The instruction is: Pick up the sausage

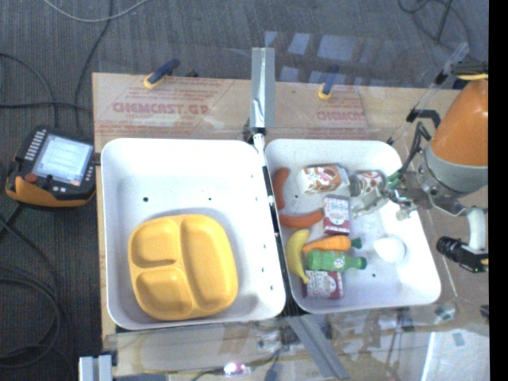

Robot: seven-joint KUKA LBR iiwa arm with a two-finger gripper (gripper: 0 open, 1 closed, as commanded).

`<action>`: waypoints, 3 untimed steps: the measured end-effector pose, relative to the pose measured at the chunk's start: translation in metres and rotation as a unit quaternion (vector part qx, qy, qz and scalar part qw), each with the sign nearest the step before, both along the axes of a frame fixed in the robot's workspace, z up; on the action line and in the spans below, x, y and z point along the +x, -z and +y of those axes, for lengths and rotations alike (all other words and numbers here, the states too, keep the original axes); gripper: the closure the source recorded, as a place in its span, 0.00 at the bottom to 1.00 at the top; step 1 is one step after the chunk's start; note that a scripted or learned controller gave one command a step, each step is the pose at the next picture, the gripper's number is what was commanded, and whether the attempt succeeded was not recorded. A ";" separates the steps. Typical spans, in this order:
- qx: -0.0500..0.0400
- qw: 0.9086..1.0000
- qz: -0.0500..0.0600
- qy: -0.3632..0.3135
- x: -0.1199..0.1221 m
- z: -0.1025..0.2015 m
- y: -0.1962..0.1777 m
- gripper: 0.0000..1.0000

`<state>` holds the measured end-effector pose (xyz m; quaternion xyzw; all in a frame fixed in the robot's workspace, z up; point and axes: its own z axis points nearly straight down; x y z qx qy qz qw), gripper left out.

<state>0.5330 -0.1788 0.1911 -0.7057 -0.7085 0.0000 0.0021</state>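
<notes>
Two reddish-brown sausages lie in the right bin (413,288). One sausage (279,187) runs along the bin's left wall. The other sausage (302,218) lies crosswise just below it, beside a red carton (336,214). My gripper (394,191) hangs over the upper right part of this bin, next to a silvery packet (367,184). It is well to the right of both sausages, and nothing shows in its hold. The arm's orange band (468,125) is at the right edge.
Also in the right bin are a banana (296,254), a carrot (329,245), a green bottle (335,261), a white round thing (389,249), a printed pouch (324,179) and a small packet (324,284). The left bin (159,165) holds a yellow divided tray (184,265). A teach pendant (54,167) lies off the bench at left.
</notes>
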 end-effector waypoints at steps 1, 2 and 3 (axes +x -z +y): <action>-0.001 0.999 0.000 -0.032 0.038 0.060 0.068 0.00; -0.009 0.993 -0.012 -0.119 0.061 0.076 0.094 0.00; -0.010 0.993 -0.021 -0.120 0.066 0.077 0.079 1.00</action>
